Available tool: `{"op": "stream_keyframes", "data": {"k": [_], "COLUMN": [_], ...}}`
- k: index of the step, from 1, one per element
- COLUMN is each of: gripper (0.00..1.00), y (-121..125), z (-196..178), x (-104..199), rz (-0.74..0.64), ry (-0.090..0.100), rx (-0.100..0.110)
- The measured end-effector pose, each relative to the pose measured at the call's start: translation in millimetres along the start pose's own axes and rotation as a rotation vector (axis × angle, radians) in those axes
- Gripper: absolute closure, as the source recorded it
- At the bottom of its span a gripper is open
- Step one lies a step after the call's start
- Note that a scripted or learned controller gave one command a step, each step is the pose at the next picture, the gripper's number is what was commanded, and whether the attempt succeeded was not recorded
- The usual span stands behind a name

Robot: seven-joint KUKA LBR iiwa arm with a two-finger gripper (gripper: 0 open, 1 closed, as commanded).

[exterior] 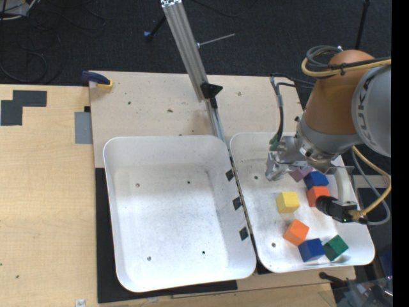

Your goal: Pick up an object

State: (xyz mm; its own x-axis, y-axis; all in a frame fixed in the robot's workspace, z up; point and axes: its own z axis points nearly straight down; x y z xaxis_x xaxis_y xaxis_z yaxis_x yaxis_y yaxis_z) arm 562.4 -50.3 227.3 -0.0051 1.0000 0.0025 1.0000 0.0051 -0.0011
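Observation:
My gripper (276,170) hangs low over the upper part of the right bin (265,248), just left of a purple block (299,173) that the wrist partly covers. Below and to the right lie a blue block (316,179), a red-orange block (316,194) and a yellow cube (287,202). Further forward sit an orange cube (296,232), a second blue cube (311,249) and a green cube (335,247). I see nothing between the fingers from here.
The left bin (128,171) lies beside the right one, joined by black clips (236,203). A slanted aluminium pole (188,50) rises behind the bins. Cables run off the wrist at the right.

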Motion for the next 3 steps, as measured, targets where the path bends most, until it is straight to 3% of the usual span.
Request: {"op": "stream_keyframes", "data": {"k": [2,3], "gripper": [1.00,1.00], "y": [55.3,88.9], "z": [14.7,2.7], "x": [81.0,119.0], "rz": [0.003,0.003], "ry": [-0.002,-0.001], "rx": [0.001,-0.002]}}
